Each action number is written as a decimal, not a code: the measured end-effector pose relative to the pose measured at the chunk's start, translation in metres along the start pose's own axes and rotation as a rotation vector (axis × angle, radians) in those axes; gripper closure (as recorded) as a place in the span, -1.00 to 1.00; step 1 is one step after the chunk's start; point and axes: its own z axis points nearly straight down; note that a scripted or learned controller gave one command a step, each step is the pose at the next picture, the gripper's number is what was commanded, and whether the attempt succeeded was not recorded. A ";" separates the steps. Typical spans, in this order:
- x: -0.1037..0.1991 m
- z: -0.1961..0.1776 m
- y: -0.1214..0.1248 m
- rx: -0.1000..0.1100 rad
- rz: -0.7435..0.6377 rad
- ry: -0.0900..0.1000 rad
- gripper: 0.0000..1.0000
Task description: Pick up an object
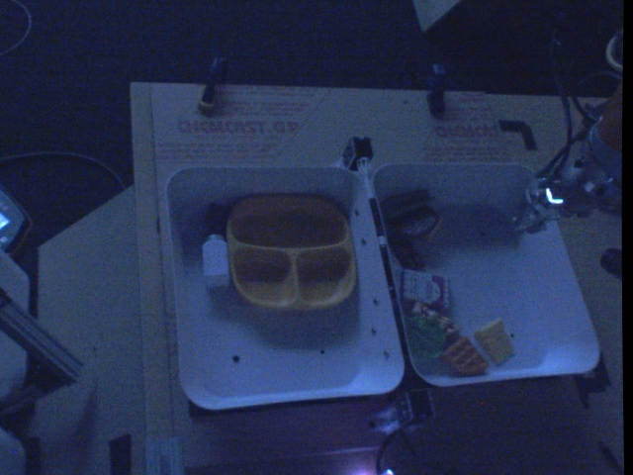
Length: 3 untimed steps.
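Left bin: you've got a divided tray sitting mid-bin, small bottle touching its left edge.
Right bin: dark item at upper left, carton below it, then snack packs and a cracker along the lower edge.
Gripper: over the right bin's upper right.

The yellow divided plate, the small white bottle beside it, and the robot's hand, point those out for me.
yellow divided plate (pixel 291 249): camera view, on the ridge between its compartments.
small white bottle (pixel 215 259): camera view, middle of its body.
hand (pixel 546 198): camera view, at its lit tip over the right bin.
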 end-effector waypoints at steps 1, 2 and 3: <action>0.058 0.007 -0.011 0.009 -0.003 0.005 1.00; 0.099 0.002 -0.033 0.009 -0.002 0.005 1.00; 0.149 0.012 -0.047 0.010 -0.004 0.005 1.00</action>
